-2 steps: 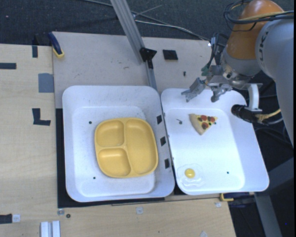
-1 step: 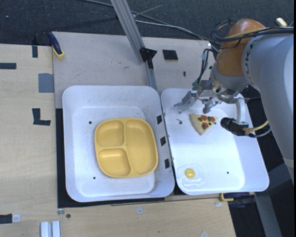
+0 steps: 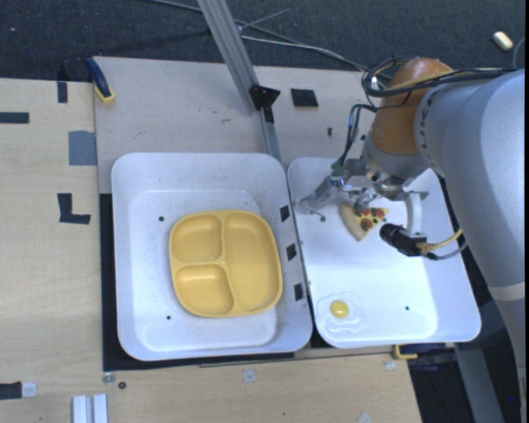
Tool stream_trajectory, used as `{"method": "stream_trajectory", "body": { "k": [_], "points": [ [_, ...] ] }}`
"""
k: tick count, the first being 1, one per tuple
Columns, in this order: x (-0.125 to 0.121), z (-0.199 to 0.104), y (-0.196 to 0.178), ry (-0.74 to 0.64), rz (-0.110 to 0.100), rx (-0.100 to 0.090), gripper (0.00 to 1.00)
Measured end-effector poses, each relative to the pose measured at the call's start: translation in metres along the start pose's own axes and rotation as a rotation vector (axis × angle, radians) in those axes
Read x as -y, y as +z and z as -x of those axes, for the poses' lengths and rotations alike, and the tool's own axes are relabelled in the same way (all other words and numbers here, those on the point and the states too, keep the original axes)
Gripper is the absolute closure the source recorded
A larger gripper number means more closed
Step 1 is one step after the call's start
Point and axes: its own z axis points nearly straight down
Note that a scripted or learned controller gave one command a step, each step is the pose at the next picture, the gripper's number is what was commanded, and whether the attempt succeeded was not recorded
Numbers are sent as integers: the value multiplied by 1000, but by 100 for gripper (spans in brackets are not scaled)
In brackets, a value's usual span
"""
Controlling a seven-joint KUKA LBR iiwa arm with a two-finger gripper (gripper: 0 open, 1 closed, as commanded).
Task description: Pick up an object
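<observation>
Two shallow white bins are seen side by side on the bench. In the left bin (image 3: 141,236), a yellow divided plate (image 3: 225,263) with three compartments is laid flat, well apart from the gripper (image 3: 357,199). In the right bin (image 3: 423,311), a toy fried egg (image 3: 339,310) lies near the front edge, well below the gripper in the view, and a pale wedge-shaped piece with red and yellow spots (image 3: 361,218) is found directly beneath the gripper, close to the bin's back left part. The wedge's long axis runs roughly from the gripper toward the front right. Whether the wedge is gripped cannot be told, as the tool's tip is hidden by the wrist and cables. Bare bin floor is left between the gripper and the egg, and to the gripper's right. The divider between the bins lies just beside the gripper.
</observation>
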Motion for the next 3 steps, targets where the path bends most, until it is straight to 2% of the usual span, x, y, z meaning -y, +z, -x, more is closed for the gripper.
{"method": "stream_trajectory", "body": {
  "k": [1, 2, 3],
  "points": [
    [-2, 0, -14, -1, 3, 1, 100],
    [5, 2, -61, 2, -1, -3, 100],
    [-5, 8, -116, 1, 1, -2, 100]
  ]
}}
